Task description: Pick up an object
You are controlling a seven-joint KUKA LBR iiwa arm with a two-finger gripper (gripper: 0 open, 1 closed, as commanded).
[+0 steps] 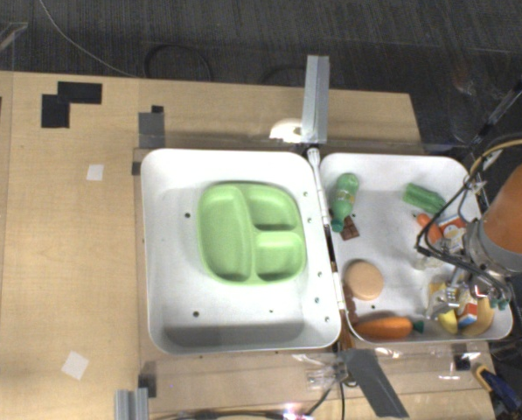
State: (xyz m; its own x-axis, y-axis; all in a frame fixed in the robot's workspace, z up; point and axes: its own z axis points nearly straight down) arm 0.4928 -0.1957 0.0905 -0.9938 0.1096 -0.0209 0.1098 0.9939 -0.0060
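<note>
The right bin [392, 169] holds several objects. A green bottle [344, 193] lies near its left wall, with a small brown piece [351, 229] just below it. A green item [424, 197] lies at the back right. A tan round object [364, 280] and an orange carrot-like object [385, 327] lie at the front. My gripper [454, 303] reaches down into the bin's front right corner, over a cluster of small yellow and red pieces [462, 320]. An orange and white item [437, 227] sits just behind the wrist.
The left bin [169, 313] holds a green divided tray [249, 232]. A grey post [316, 99] stands behind the wall between the bins. Black cables [457, 204] loop from the arm over the right bin's back right corner. A wooden bench [59, 261] extends to the left.
</note>
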